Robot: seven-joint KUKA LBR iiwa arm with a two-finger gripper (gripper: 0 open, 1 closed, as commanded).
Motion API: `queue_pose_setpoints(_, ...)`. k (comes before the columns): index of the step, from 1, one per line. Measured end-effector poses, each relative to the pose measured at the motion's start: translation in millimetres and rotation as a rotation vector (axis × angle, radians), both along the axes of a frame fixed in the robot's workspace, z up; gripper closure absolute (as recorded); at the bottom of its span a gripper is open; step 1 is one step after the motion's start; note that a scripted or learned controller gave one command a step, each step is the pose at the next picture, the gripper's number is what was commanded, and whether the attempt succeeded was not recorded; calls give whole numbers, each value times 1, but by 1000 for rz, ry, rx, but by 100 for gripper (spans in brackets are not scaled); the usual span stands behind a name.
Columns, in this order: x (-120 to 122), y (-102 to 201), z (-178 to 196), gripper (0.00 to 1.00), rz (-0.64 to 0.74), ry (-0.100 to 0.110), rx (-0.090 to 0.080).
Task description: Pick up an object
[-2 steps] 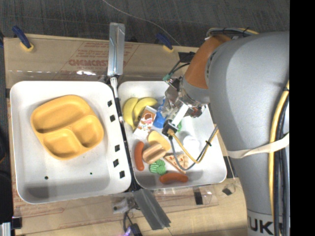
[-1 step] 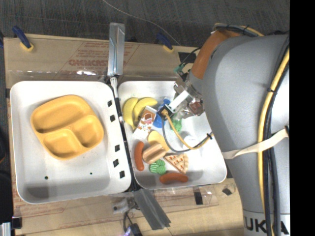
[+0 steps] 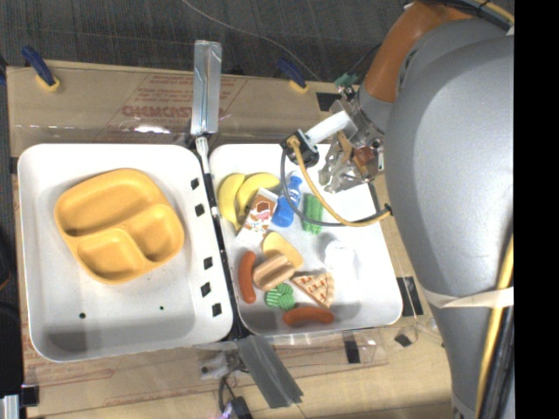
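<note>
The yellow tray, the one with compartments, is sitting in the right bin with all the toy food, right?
Not quite. The camera view shows the yellow tray in the left bin, by itself. The toy food, such as the bananas and the pizza slice, lies in the right bin.

Both bins (image 3: 35, 234) are smooth matt white plastic; the divided yellow tray (image 3: 118, 225) is matt plastic; the arm casing (image 3: 454, 147) is satin grey.

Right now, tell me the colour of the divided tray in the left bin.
Yellow-orange, plain; the divided tray shows best in the camera view.
</note>
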State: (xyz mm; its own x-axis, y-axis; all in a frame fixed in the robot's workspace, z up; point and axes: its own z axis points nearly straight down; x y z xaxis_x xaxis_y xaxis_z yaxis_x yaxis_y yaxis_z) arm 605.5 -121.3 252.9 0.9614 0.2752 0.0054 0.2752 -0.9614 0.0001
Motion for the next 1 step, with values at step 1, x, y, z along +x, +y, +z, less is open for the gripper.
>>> queue_pose_setpoints(1, -1, 0, -4, 0, 0, 8, 1)
